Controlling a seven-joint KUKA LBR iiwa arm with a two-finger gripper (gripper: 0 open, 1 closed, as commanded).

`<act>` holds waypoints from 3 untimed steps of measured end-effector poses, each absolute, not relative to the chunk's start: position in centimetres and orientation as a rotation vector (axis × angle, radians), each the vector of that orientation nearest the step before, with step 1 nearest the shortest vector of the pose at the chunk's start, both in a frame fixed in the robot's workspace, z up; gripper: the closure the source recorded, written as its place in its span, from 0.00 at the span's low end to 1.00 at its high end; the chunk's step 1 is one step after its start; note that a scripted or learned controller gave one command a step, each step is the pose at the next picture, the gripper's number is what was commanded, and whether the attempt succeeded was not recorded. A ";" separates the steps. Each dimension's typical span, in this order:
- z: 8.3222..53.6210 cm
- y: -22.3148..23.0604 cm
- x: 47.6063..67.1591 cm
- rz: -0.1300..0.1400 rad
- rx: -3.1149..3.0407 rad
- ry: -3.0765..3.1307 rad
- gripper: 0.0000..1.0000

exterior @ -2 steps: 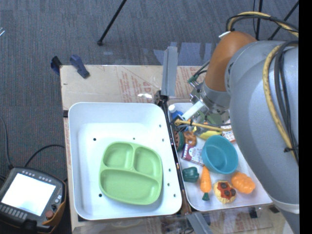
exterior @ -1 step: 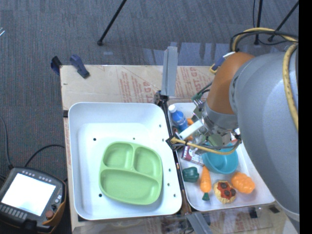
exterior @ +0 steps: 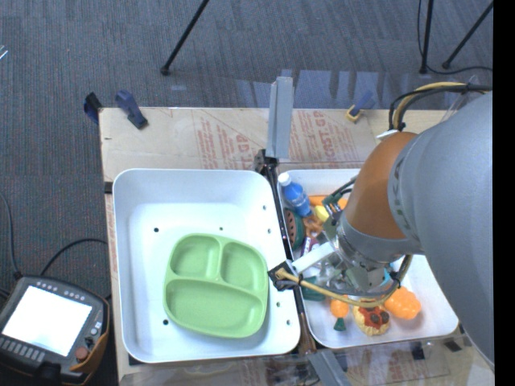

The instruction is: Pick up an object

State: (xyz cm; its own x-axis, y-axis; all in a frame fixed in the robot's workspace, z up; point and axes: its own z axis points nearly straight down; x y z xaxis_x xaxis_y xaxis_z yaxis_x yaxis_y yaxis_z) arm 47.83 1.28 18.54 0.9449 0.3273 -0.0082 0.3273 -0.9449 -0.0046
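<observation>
Landmark: I take the green plate (exterior: 217, 285) as my reference; it lies flat in the left bin (exterior: 133, 215), toward that bin's near right corner, and has three compartments.
Right bin (exterior: 444, 308): just right of the plate, across the divider where the two bins meet.
Arm (exterior: 434, 191): I see it coming in from the right of the plate, with the grey body and orange band covering most of the right bin.
Gripper (exterior: 342, 276): down in the right bin, right of the plate, low among the objects. From my screen I cannot tell how the tool stands, and I see nothing clearly clamped in it.
Bottle (exterior: 295, 198): clear with a blue label and white cap, up and right of the plate, at the far left of the right bin, near the divider.
Orange fruit (exterior: 402, 304): far right of the plate, near the front edge of the right bin, just beside the wrist.
Small red-and-yellow piece (exterior: 372, 320): right of the plate, at the front of the right bin, touching or nearly touching the fruit; I cannot tell what it is.
Pendant (exterior: 50, 324): left of the plate, off the bench, screen lit white.
Blue clamp (exterior: 130, 108): up and left of the plate, at the bench's far corner.
</observation>
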 end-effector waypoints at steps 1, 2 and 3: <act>18.5 -1.4 47.4 0.014 -3.095 -0.522 1.00; 19.5 -4.7 56.7 0.010 -3.094 -0.530 1.00; 18.5 -3.6 53.3 0.013 -3.108 -0.438 1.00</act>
